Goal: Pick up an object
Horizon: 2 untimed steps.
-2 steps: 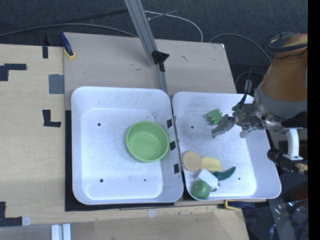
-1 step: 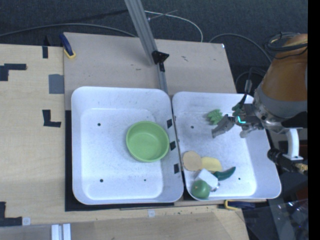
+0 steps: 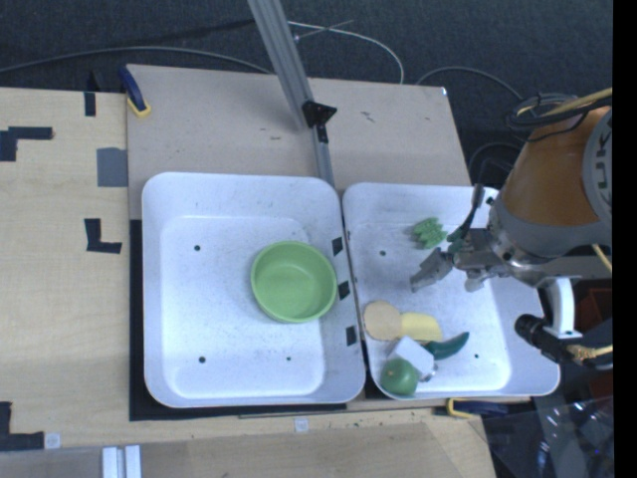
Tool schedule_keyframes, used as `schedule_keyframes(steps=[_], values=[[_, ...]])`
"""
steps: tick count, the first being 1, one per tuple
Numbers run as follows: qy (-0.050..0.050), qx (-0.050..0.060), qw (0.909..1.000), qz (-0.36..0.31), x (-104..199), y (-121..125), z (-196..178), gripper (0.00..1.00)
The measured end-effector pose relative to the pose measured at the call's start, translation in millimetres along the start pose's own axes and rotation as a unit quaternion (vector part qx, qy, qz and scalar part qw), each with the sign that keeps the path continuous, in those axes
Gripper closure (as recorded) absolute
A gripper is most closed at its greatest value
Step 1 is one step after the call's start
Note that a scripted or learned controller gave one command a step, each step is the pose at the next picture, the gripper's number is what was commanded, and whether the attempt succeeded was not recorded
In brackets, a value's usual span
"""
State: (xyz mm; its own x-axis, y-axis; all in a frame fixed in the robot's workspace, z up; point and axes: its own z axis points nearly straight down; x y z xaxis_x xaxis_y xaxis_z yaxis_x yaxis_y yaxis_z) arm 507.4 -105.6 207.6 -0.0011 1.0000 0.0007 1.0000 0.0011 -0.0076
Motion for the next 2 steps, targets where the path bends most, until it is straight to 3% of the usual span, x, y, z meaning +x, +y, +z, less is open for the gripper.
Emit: schedule_keyframes(steps=[2], values=[[0.002,-0.002,1.0,0.0,-3.1,-3.2,112.5,0.0]])
